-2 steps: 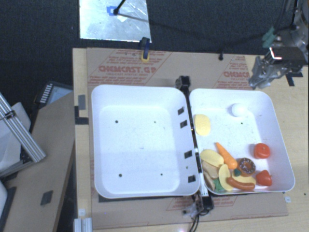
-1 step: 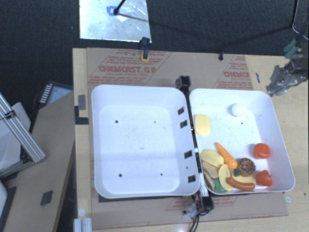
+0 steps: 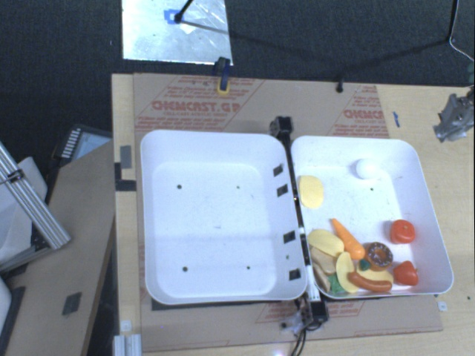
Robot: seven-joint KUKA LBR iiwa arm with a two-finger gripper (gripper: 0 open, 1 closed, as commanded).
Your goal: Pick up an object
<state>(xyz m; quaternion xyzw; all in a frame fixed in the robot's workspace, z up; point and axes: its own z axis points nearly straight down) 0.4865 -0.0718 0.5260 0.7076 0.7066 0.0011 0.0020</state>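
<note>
Dark carpet floor (image 3: 334, 21) surrounds the cardboard-topped bench (image 3: 193, 102).

Both bins (image 3: 215, 143) look like smooth white plastic, slightly glossy. The worktop (image 3: 312, 99) is matt brown cardboard-looking board with red print. The toy food (image 3: 356, 254) seems shiny plastic. The plate (image 3: 174, 21) behind is dull scuffed metal.

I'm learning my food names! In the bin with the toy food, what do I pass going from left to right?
Pale yellow slice → orange carrot → white ball → chocolate donut → red tomato. I skipped the jumbled pile at the near edge of the right bin.
</note>
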